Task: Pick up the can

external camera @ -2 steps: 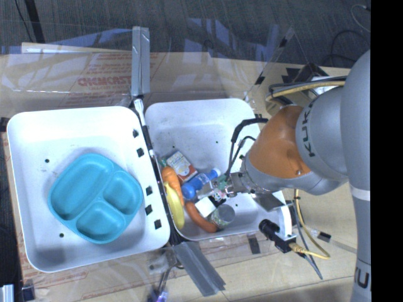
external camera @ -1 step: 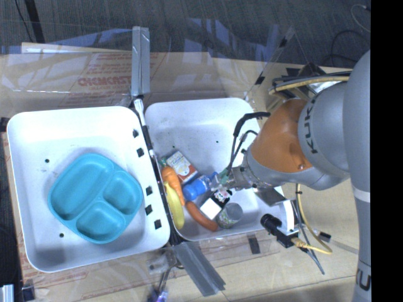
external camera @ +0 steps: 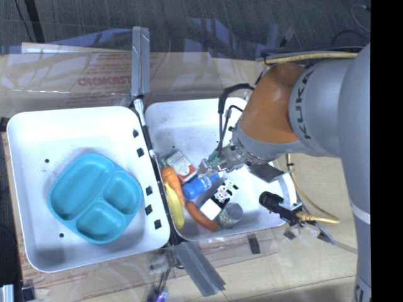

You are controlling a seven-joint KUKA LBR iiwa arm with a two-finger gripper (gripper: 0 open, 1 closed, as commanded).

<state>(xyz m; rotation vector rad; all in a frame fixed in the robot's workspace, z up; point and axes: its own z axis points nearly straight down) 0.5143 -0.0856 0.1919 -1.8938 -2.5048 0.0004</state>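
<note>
The gripper (external camera: 217,162) is hanging low in the right bin (external camera: 189,115), just above a blue bottle (external camera: 203,185); whether it is clenched or released cannot be told, since the wrist is blocking the view. The can (external camera: 230,214) is lying near the bin's front wall, apart from the gripper, beside what seems to be a sausage (external camera: 201,217); a blue tray (external camera: 96,197) is sitting in the left bin (external camera: 38,128).

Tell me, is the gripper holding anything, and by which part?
Cannot be told: the gripper sits low over the right bin's clutter, above the blue bottle.
</note>
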